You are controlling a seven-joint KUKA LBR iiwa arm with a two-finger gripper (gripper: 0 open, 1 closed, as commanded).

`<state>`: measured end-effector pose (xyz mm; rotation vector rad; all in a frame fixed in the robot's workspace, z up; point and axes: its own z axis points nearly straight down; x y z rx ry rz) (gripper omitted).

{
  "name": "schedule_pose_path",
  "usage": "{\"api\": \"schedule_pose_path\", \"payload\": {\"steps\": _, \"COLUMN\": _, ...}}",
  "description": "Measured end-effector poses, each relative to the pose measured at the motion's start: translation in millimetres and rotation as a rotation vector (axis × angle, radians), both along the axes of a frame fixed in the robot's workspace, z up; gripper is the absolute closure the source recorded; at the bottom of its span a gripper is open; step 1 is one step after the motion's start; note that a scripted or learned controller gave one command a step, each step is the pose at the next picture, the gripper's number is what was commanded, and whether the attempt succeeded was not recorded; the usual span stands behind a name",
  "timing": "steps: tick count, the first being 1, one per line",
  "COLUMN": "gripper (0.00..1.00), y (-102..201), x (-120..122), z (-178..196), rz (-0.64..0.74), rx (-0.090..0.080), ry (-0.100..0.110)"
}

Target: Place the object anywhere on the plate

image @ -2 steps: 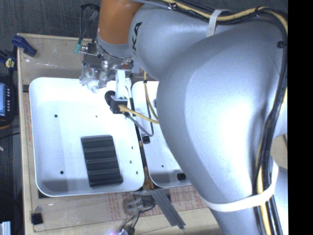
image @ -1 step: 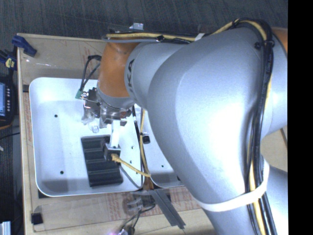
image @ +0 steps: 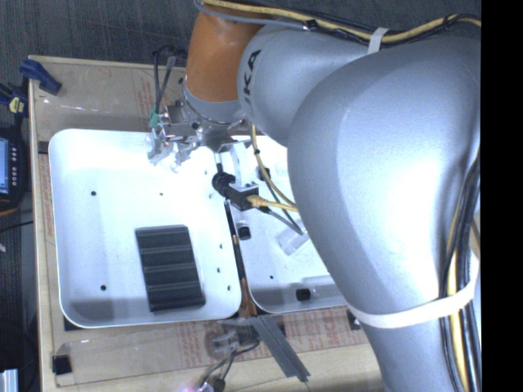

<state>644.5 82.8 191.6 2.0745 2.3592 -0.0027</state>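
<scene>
So here's the deal: the big grey arm (image: 368,162) comes in from the right and eats up most of the right half of the frame, with its orange band (image: 214,55) sitting top centre. Below that band the end effector (image: 169,144) hangs over the upper part of the left bin (image: 57,219), close to the bin's top rim. It's a small, shiny, cluttered blob from this angle, so honestly I can't tell if it's clenched or released, and I can't make out anything held in it.

The task's thing looks to be the dark ribbed block (image: 169,268). It's lying flat on the floor of the left bin, lower middle of that bin, long side running roughly up and down the frame with a slight tilt. It's well apart from the end effector and sits near the bin's bottom wall without touching it.

The right bin (image: 270,300) is mostly hidden behind the arm. In the bit that shows there's a small clear piece (image: 290,242) and, lower down, a small dark bit (image: 303,294) near the bottom wall. Black and yellow cables (image: 270,198) dangle from the wrist over the divide between the two bins.

Both bins sit on a wooden table (image: 90,80), with a blue clamp (image: 39,73) at its upper left corner.
</scene>
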Motion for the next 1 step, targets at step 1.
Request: {"api": "schedule_pose_path", "payload": {"steps": 1, "gripper": 1.0, "y": -49.8, "x": -81.9, "z": -0.5, "rz": -0.041, "rx": 0.001, "ry": 0.004}}
